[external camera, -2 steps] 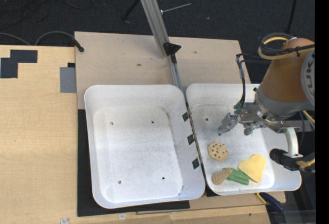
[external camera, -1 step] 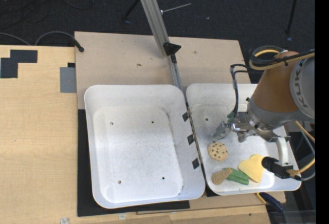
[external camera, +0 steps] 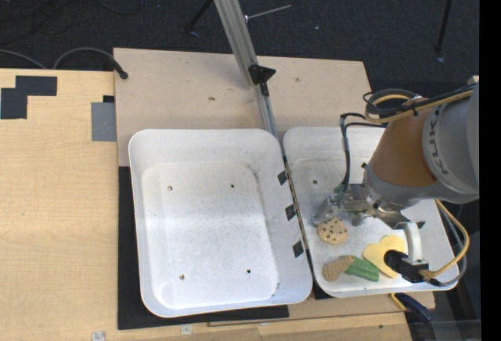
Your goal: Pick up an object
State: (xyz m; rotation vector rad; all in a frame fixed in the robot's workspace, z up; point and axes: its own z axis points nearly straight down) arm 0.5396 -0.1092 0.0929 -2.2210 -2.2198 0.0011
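Observation:
My gripper [external camera: 335, 212] hangs low in the right bin [external camera: 313, 152], under the grey arm with its orange band [external camera: 399, 156]. Just below the gripper, a round tan cookie with dark chips [external camera: 333, 232] lies on the bin floor, very close to the gripper or touching it. Near the front rim sit a tan ridged piece [external camera: 337, 267], a green piece [external camera: 362, 269] and a yellow piece [external camera: 383, 252]. Nothing is visibly held.
The left bin [external camera: 203, 222] lies beside the right one, and black clips [external camera: 290, 210] join them along the shared rim. A slanted metal rail [external camera: 239, 34] rises behind the bins. A black-and-white part [external camera: 409, 261] and cables hang at the right bin's front right corner.

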